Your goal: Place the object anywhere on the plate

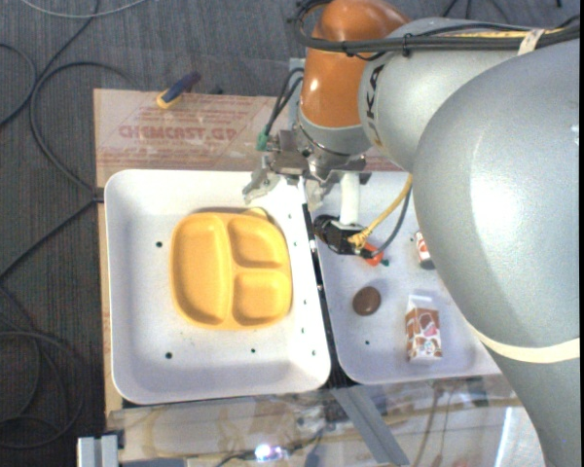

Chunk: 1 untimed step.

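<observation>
Brown object point(367, 301) below pincer point(282, 185)

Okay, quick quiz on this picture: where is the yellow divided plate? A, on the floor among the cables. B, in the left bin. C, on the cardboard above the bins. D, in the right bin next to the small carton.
B: the yellow divided plate lies flat in the left bin, while the small carton and a brown round object sit in the right bin.
</observation>
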{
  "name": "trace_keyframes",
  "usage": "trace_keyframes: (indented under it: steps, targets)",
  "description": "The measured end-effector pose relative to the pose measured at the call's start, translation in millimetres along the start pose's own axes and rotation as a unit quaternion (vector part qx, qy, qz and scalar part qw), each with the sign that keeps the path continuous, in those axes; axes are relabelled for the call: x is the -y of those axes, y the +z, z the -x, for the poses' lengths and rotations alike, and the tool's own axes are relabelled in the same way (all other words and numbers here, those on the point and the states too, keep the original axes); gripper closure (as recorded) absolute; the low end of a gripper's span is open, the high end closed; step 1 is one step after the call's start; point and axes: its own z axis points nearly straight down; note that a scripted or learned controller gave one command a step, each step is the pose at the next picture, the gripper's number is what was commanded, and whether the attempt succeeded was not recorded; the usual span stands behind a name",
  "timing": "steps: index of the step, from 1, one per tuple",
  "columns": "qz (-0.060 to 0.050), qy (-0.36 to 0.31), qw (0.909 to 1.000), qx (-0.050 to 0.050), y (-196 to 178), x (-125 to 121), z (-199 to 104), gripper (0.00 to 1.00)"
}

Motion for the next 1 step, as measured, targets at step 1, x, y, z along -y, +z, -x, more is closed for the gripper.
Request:
trace_keyframes:
  steps: [1]
  targets:
    - [0.004,0.118,0.9930,-0.005,105.2,48.6,-54.3,0.00]
